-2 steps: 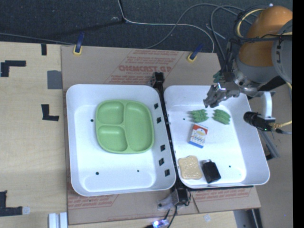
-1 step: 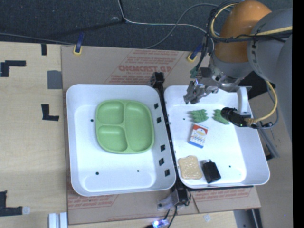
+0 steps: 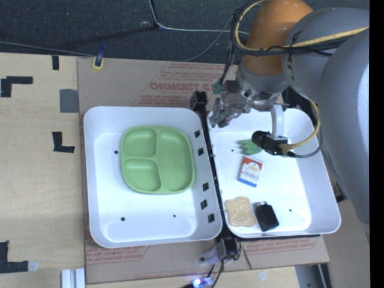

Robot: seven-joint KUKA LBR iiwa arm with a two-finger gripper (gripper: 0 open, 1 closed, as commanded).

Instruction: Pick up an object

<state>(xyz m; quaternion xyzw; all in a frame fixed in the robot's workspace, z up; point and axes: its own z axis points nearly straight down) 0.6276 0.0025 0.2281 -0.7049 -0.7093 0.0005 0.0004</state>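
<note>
Finger state of metal two-finger gripper impossible to tell, tips blurred at far left corner of right shallow white bin, nothing visibly clamped; small green leafy item, blue-white-red card packet, tan sponge block, black box on bin floor; green sectioned plastic plate in left white bin; brown cardboard underneath.

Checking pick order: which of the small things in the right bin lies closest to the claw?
The green leafy piece, just below the claw; the small box, the tan sponge and the black block lie farther toward the front.
</note>
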